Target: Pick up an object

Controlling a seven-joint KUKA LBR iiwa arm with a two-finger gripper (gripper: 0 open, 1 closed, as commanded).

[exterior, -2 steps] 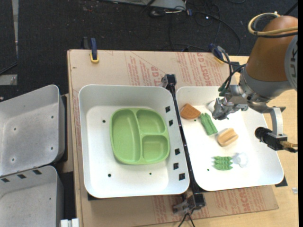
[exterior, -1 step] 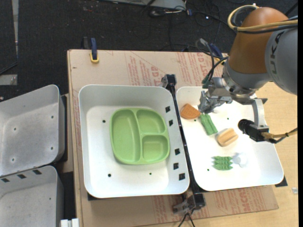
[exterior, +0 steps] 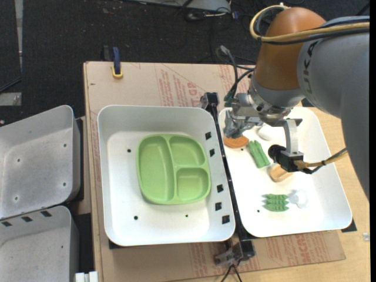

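I've got the gripper point(exterior: 235, 125) down low in the far left corner of the shallow white bin point(exterior: 320, 187) on the view's right, hanging right over a small flat orange piece point(exterior: 236, 141). Spread or closed, I can't tell, the wrist blocks it, and I see nothing held. My worry: that orange piece lies flat and close to the bin wall, so a grab may skate over it or catch the rim. The stubby green plastic bar point(exterior: 257, 154) sits just beside it and could get nudged or pinched along with it
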